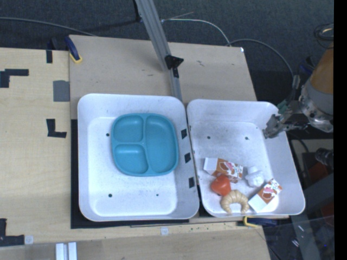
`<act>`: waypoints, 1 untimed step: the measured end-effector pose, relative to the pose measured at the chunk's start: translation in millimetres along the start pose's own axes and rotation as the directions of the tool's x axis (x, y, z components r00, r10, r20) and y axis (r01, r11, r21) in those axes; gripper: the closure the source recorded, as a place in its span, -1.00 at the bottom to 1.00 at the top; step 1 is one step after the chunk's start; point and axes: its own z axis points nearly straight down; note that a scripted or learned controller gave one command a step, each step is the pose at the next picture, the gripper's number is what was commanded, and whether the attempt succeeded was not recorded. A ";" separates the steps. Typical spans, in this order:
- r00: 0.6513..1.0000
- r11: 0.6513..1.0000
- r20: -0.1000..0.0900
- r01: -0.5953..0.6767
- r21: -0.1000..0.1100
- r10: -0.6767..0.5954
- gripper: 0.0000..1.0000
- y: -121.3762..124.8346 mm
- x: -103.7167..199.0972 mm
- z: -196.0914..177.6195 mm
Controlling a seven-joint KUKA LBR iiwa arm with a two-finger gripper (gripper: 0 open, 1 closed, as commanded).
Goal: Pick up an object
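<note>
The arm (324,85) is cut off at the right edge — its fingers (272,126) too blurred to read.

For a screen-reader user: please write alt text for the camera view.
The robot's hand hovers at the right bin's right rim, away from a croissant, red toy and small cartons clustered at its near end. The left bin holds a blue divided plate.

Wooden bench (135,75) — dark carpet floor (244,10)
</note>
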 end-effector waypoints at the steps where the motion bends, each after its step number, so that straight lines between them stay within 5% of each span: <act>1: 1.000 1.000 -0.004 0.004 0.008 -0.004 1.00 -9.3 56.2 16.6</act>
